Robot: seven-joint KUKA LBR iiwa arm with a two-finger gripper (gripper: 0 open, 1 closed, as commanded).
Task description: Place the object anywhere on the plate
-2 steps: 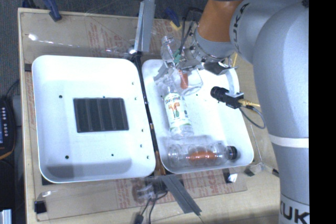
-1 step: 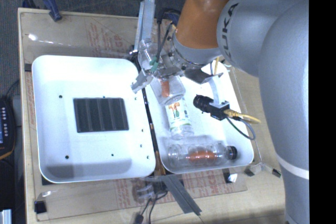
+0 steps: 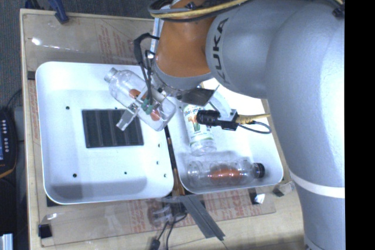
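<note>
While my arm reaches in from the right, I hold a clear bottle (image 3: 136, 96) over the left bin (image 3: 58, 184).
My gripper (image 3: 140, 109) is clamped on its middle, tilted, just right of the dark ribbed plate (image 3: 111, 127). Two more bottles, one upright-labelled (image 3: 199, 129) and one lying (image 3: 225, 171), sit in the right bin (image 3: 272, 178).

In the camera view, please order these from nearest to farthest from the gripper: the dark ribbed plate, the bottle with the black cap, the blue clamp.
From the gripper:
1. Dark ribbed plate, just beneath it in the left bin.
2. Bottle with the black cap, lying in the right bin.
3. Blue clamp, at the bench's far left corner.
</note>
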